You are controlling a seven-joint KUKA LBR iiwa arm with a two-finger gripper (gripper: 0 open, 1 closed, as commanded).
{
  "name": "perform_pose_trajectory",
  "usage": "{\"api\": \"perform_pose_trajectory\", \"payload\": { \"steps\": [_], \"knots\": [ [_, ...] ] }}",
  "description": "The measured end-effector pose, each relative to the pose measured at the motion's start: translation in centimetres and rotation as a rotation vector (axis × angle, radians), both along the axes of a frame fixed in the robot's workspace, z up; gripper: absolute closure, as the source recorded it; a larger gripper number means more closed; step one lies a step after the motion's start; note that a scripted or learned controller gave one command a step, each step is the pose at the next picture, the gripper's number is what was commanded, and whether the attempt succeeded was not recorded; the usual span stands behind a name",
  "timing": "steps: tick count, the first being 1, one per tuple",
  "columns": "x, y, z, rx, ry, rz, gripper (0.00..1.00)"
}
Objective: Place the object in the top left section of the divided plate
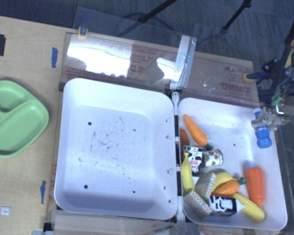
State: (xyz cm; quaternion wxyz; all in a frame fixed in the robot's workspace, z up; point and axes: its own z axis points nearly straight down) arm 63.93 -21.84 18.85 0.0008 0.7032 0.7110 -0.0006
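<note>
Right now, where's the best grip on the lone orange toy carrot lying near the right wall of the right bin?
Probably mid-body, from straight above. The orange toy carrot lies flat and nearly upright in the camera view, green tip up-left, apart from the pile of toys. Close the fingers across its narrow width, left to right. The right white bin wall sits close on its right, so clearance for that finger may be tight.

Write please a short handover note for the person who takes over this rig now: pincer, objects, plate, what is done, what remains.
Pincer: at the far right corner of the right bin, above a small blue piece; its state is unclear.
Objects: toy carrots and other toy food lie piled in the right bin, for example one carrot near its right wall.
Divided plate: green, on the bench left of the bins.
Done: nothing placed yet.
Left: pick an object, carry it to the plate's top left section.
</note>
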Motion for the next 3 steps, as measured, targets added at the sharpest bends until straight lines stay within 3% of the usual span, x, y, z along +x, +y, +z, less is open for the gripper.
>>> {"api": "perform_pose_trajectory", "payload": {
  "steps": [1,2,3],
  "knots": [
    [-11.4,-0.6,1.8,0.002,0.0,0.138,1.0],
    [-16.0,-0.5,0.8,0.003,0.0,0.517,1.0],
    [-15.9,-0.5,1.5,-0.001,-0.003,1.056,1.0]
  ]
}}
